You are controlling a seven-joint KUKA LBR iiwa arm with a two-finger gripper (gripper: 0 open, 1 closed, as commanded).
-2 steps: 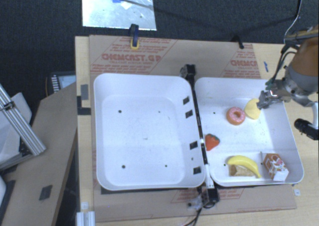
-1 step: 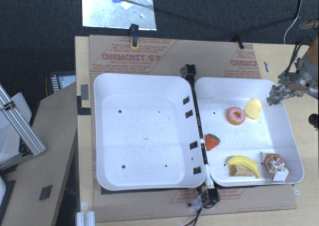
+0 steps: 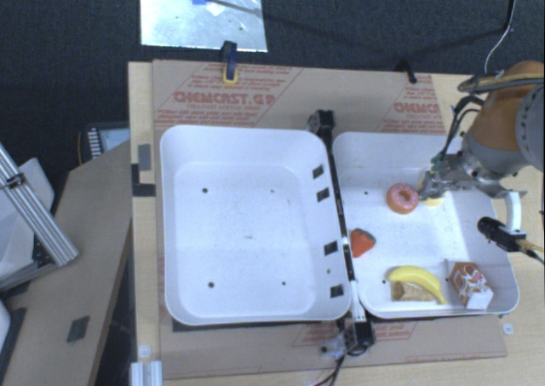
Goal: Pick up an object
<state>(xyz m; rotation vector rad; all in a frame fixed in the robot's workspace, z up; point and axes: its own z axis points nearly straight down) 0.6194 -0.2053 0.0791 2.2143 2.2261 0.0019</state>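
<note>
Right bin [image 3: 477, 231] holds five items.
Donut [image 3: 402, 198], strawberry [image 3: 362, 242], banana [image 3: 417, 278], bread, carton; donut at 9 o'clock, just beside the fingers [image 3: 433, 186], whose state I cannot tell.

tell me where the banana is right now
The banana lies in the right bin, near its front edge, resting partly on a brown slice. A small carton sits just to its right, and the strawberry up to its left.
</note>
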